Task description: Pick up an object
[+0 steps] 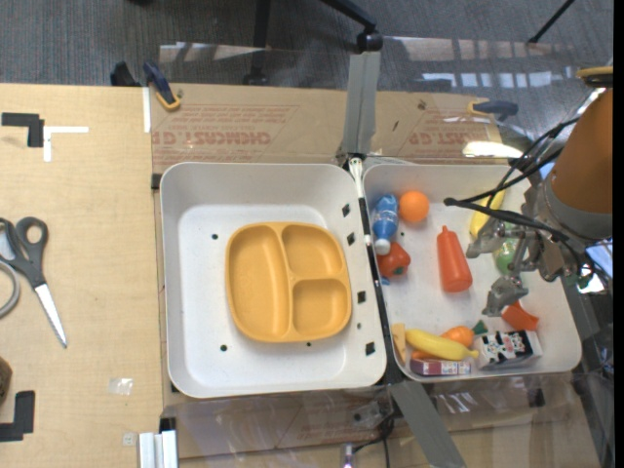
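Observation:
My gripper [494,270] hangs over the right side of the right bin [429,178], open, with its two grey fingers [501,294] spread apart. A small green object [507,255] lies between them, and nothing shows it being lifted. A yellow object [482,221] sits just above the gripper. To its left lies a red-orange bottle [453,259]. Further left are an orange ball [414,207], a blue bottle [384,217] and a red item [394,261]. Near the front wall lie a banana [437,343], a small red piece [520,315] and a black-and-white carton [509,347].
The left bin [185,291] holds a yellow divided plate [290,281]. A pair of scissors [35,273] lies on the wooden bench at far left. Black cables [487,201] run from the arm across the right bin's back corner.

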